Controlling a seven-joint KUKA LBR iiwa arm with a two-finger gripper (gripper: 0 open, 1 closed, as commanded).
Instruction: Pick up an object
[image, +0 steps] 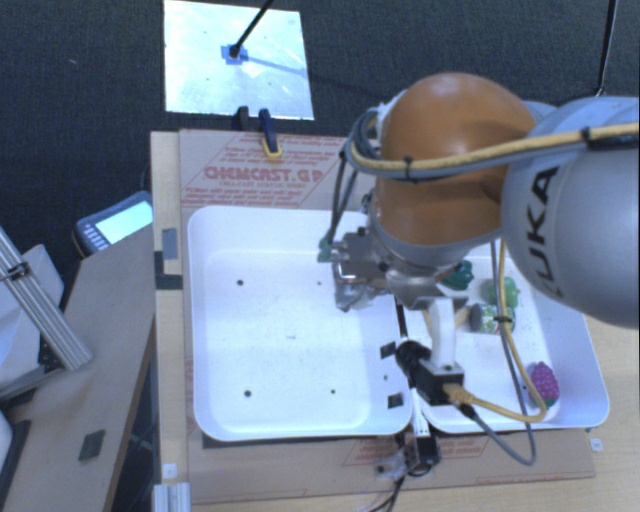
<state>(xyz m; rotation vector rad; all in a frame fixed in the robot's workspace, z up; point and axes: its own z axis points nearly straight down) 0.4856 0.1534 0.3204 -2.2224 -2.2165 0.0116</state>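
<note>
My gripper (350, 285) hangs under the big orange wrist (445, 160), over the right edge of the left bin (270, 330), close to the divider. In the right bin (585, 385) lie a purple bumpy object (543, 381), a light green object (507, 292), a teal piece (460, 273) partly under the arm, and a small greyish object (482, 318). The arm hides much of the right bin. I see nothing at the gripper.
A black connector and yellow cable (435, 380) dangle over the divider at the front. A cardboard sheet (255, 172) lies behind the bins, a shiny plate (235, 58) beyond it. A wooden side table (90, 360) stands at the left.
</note>
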